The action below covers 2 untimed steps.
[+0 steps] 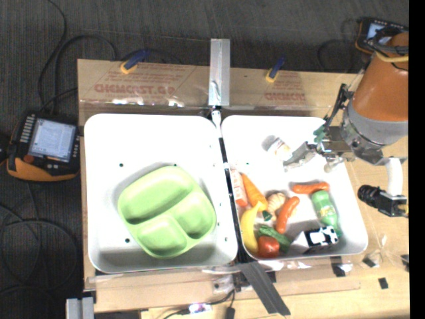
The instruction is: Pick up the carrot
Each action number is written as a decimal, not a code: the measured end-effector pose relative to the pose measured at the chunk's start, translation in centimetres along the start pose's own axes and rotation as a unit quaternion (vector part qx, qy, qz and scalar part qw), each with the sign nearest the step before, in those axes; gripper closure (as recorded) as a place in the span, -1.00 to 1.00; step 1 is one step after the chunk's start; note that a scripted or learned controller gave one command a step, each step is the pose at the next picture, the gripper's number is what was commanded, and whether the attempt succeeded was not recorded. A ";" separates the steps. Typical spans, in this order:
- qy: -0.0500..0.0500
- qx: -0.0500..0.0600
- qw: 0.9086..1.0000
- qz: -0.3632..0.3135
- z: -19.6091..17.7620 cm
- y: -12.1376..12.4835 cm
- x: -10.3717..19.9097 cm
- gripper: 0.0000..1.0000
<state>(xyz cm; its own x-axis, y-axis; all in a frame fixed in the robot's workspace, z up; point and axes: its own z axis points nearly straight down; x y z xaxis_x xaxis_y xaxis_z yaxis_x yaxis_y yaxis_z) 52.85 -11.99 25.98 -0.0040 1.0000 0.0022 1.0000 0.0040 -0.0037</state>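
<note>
The carrot (252,190), orange and tapered, lies in the right bin (345,135) close to the wall between the two bins, its tip pointing up-left. It rests against a yellow banana (247,226) and a pale bulb (274,197). My gripper (312,159) hangs over the upper right part of that bin, to the right of the carrot and above it in the view. Its fingers (295,157) are spread and open, with nothing between them.
Around the carrot lie two orange-red pieces (309,188) (287,212), a green bottle (325,208), a red tomato (268,246), a black-and-white item (322,236) and a small white bottle (275,143). A green divided plate (166,208) sits in the left bin (106,138).
</note>
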 end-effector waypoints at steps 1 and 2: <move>0.000 0.000 0.998 0.059 -2.7 -0.4 2.5 -1.00; 0.000 0.000 0.992 -0.124 7.7 -0.5 4.8 -1.00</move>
<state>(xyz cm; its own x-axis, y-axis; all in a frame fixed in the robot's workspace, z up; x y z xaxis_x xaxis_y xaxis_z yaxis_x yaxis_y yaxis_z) 52.28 -7.22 18.25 -0.2490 0.9685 0.0030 0.9685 0.2491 -0.0031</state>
